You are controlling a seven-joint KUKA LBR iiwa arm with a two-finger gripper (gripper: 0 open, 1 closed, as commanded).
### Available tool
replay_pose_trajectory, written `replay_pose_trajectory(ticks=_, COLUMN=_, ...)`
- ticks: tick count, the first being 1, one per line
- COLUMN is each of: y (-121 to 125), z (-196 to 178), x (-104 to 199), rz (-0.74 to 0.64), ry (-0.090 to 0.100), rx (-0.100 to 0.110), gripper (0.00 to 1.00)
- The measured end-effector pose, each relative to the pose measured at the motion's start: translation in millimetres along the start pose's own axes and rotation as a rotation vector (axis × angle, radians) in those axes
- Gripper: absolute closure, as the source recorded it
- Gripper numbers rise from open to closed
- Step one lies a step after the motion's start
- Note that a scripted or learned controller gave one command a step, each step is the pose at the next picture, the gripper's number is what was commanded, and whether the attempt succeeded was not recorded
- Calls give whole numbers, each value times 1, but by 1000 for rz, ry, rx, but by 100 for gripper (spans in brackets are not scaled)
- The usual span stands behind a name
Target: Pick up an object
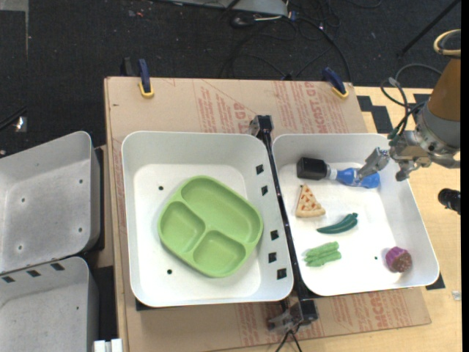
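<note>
I see gripper over right bin far edge, fingers spread apart, nothing between them; blue object just beside.

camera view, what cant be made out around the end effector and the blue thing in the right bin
- End effector, camera view: too small and blurred to tell whether its fingers are open or shut, or touching the blue object.
- Blue object: its right end is partly covered by the end effector, so its full shape is unclear.
- Arm: cut off by the right edge.
- Black object: too small to identify.
</note>
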State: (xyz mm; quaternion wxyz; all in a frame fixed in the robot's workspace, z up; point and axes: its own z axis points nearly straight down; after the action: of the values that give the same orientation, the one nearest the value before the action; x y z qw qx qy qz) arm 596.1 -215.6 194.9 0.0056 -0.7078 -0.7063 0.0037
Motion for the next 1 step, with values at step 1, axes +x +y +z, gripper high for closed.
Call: replay_pose_trajectory(ticks=1, y=3, z=-8, x=1, rz=-3, ry=-3, rx=-13, gripper=0)
